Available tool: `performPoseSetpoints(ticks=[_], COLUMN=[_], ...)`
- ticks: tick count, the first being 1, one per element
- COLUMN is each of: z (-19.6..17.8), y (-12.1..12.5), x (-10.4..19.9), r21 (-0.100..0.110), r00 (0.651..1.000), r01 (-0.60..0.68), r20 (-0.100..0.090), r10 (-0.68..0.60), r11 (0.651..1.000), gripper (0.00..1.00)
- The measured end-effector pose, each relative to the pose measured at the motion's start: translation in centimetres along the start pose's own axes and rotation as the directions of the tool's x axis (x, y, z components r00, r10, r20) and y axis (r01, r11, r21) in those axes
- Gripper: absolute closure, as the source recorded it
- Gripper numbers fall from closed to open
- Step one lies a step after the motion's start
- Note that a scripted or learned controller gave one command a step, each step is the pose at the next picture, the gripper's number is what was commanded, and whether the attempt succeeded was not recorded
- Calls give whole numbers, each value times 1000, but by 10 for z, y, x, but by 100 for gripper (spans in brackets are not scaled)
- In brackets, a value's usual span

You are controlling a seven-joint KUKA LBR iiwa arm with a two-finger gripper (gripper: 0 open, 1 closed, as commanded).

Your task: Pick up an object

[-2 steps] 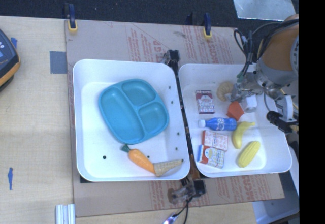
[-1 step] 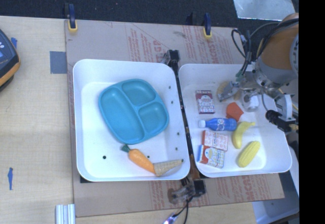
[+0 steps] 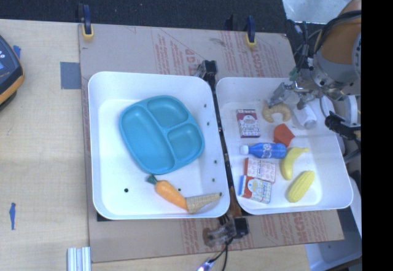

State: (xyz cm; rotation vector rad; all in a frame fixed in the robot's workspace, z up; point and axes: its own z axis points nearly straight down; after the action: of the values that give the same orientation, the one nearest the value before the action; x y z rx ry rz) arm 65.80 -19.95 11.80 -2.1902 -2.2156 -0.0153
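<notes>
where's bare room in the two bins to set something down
Left white bin: bare floor along its left side, beside the blue divided plate, and right of the plate. Its near edge holds the orange toy carrot and waffle cone. Right white bin: crowded, bare only at its near-right corner.

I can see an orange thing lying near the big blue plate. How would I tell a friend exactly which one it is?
Start at the left white bin, the one with the blue divided plate. Look just below the plate, toward the bin's near edge: the toy carrot lies there at a slant, touching a beige ice cream cone. It alone is bright orange with a small green top.
</notes>
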Motion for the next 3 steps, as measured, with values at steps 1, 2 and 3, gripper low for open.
performPoseSetpoints(ticks=[1,2,3], z=[28,30,23], y=[-40,-157,-96], x=[59,67,-8], r21=[-7,-8,-10], r00=[1000,1000,1000], r01=[-5,-6,-9], r20=[26,25,27], r10=[6,7,9], r11=[1000,1000,1000], gripper=[0,0,0])
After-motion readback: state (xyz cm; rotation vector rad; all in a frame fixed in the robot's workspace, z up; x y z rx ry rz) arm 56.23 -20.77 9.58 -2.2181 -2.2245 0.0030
